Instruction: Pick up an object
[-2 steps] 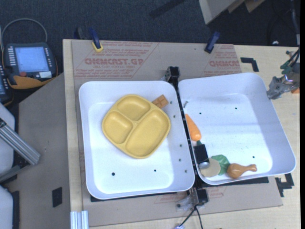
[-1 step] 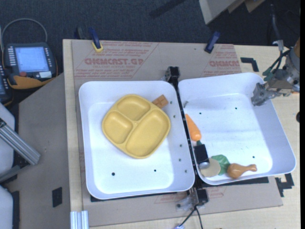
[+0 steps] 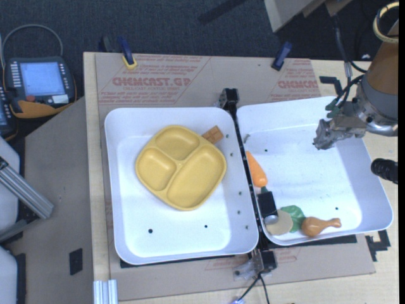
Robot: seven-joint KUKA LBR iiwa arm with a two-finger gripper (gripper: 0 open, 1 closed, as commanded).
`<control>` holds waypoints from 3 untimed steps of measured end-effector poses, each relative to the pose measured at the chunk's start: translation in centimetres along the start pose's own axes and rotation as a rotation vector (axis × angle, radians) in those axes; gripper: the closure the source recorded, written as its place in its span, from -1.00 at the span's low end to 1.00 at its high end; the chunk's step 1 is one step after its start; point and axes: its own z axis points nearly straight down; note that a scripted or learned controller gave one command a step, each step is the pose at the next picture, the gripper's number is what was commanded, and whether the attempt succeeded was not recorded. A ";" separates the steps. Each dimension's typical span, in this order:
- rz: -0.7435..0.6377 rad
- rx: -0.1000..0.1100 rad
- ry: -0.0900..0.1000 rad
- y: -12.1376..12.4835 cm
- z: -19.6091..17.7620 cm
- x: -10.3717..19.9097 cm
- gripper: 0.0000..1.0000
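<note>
I see the gripper (image 3: pixel 324 138) above the right bin (image 3: pixel 354 189), far from the carrot (image 3: pixel 255 168); its closing state I cannot tell.

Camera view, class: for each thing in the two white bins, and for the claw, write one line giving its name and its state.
Yellow three-compartment plastic plate: flat, right way up, left bin.
Brown wooden block: partly hidden under the plate's edge.
Orange plastic carrot: lying by the right bin's left wall.
Tan plastic drumstick: lying on its side, right bin's near corner.
Green toy: lying next to the drumstick.
Claw: above the right bin, holding nothing visible.
</note>
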 end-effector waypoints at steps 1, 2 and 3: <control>-0.001 0.001 0.001 -0.7 1.9 5.2 1.00; -0.001 0.001 0.001 -1.4 3.4 10.1 1.00; -0.001 0.000 0.000 -2.6 2.8 15.0 1.00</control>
